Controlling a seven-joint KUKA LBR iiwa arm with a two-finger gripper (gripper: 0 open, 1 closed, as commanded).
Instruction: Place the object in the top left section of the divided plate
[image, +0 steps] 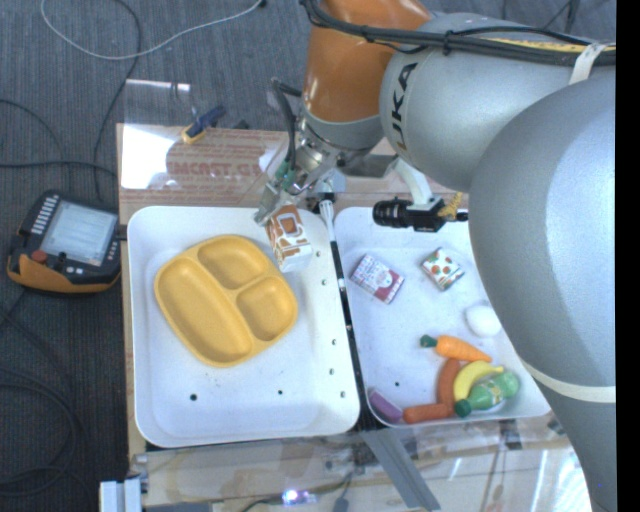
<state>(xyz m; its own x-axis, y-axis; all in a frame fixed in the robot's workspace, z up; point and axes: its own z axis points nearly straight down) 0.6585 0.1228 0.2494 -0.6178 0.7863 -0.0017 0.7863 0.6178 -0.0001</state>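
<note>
Camera view
Arm: the grey arm (520, 200) with its orange band (350, 60) comes in from the right and covers much of the right bin's far side.
Gripper: the gripper (283, 205) hangs over the far edge of the left bin (200, 420), just beyond the plate.
Fingers: they pinch the top of a small orange-and-white carton (287, 238).
Carton: tilted, held beside the plate's far right rim, above the bin floor next to the wall between the bins.
Plate: a yellow divided plate (225, 298) lies in the left bin, its three sections bare.
Right bin: the right bin (400, 340) holds a red-and-white packet (377, 277), a small red-and-green box (441, 269), a white egg-like thing (482, 320), a carrot (458, 348), a banana (472, 378), a green item (492, 392), a red sausage shape (428, 411) and a purple piece (384, 405).
Nearby: a black-and-orange handheld controller (62, 243) lies on the floor to the left of the counter (190, 165).
</note>
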